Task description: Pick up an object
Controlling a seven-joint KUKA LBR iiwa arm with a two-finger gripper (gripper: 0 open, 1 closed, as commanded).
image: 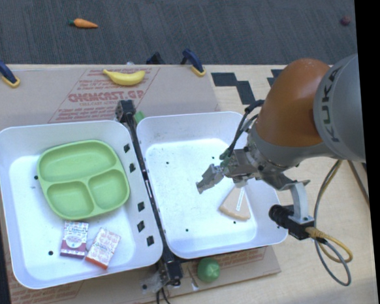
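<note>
Hovering: my gripper [208, 178], over the right bin [175, 126], jaws parted, holding nothing. Target: tan wedge [236, 205] on the bin floor, at four o'clock from the fingertips, just beside, flat for pinching.

I see the bench [250, 84] topped with a brown cardboard sheet [60, 86] printed in red lettering. Blue clamps [4, 71] grip its far edge, one at the left corner and another [193, 61] further right. On the cardboard sit two shallow white bins, touching along a black divider: the left bin [11, 214] and the right bin [184, 240]. A yellow banana [124, 75] lies on the cardboard just beyond the bins, near the far edge. A green ball [208, 269] rests on the cardboard at the near edge, just beside the right bin's front rim. Beyond the bench, on the dark carpeted floor [166, 19], I see a small orange carrot [84, 22].
</note>
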